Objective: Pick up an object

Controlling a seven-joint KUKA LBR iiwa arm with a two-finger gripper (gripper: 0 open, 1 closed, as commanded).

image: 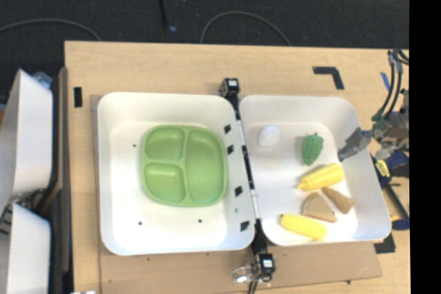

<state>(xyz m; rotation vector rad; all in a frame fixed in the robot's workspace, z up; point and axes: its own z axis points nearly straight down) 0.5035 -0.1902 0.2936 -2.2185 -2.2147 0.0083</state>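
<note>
The right bin (289,107) holds several small items. A white round piece (269,136) lies near its back left, and a green bumpy piece (312,148) sits just right of it. A yellow corn-like piece (321,177) lies in the middle. Two tan wedges (318,206) (339,200) sit below it, and another yellow piece (303,226) lies by the front wall. My gripper (357,142) hangs at the bin's right rim, to the right of the green piece and above the corn-like piece. Nothing is seen held in it.
The left bin (117,113) holds a green divided plate (185,164). A black hinged divider (241,162) runs between the two bins. Cables and blue-yellow parts (389,148) crowd the right edge by the arm. White boxes (27,134) stand off the bench at left.
</note>
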